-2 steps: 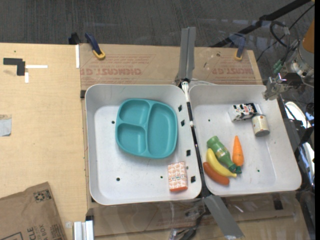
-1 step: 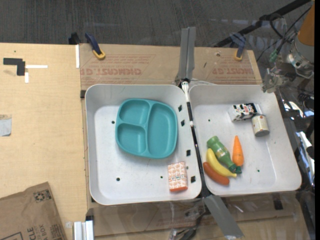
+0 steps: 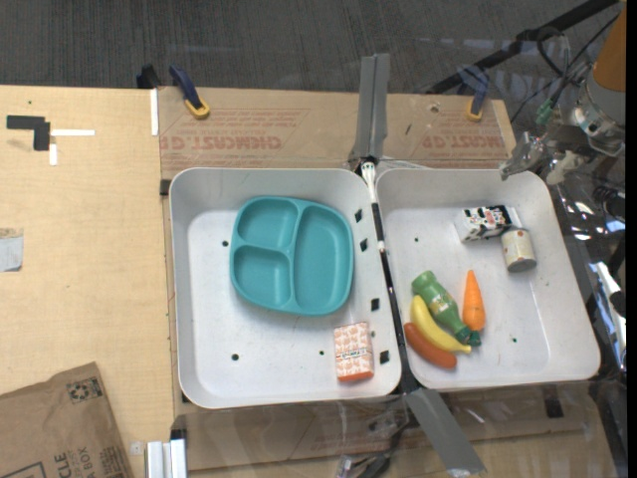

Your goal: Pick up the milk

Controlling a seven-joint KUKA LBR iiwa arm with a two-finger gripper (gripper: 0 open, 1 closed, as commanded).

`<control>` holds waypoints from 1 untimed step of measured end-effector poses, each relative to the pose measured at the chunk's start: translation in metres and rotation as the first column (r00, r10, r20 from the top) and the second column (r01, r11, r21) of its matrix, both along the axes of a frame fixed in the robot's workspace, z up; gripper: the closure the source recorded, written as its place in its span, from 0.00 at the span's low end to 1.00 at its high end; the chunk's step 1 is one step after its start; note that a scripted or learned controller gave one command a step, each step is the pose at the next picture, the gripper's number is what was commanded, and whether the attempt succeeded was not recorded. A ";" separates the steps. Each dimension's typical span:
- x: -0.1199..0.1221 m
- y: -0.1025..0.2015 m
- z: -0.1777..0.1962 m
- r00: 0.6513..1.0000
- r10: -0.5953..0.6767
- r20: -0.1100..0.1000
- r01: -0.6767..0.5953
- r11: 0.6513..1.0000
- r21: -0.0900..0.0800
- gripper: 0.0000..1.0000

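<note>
The milk [image 3: 486, 221] lies on its side in the right bin [image 3: 537, 352], touching a small can [image 3: 519, 249] just below-right of it. The gripper [image 3: 542, 157] hangs above-right of the milk, outside the bin's rim. I cannot tell how its jaws stand.

Milk carton [image 3: 487, 221] beside can [image 3: 519, 249], right bin [image 3: 572, 297]

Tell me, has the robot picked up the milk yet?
Not yet. Nothing looks done: the milk carton lies on its side in the right bin, beside a small can. The gripper sits above that bin's far right corner, apart from the carton, with nothing seen between its fingers. Left to do: reach the carton, close on it and lift it.
</note>
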State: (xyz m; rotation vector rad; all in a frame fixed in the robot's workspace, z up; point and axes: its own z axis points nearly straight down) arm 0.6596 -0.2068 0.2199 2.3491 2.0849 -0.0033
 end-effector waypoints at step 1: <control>0.000 0.022 -0.127 0.998 0.061 0.003 -0.061 0.998 0.000 0.00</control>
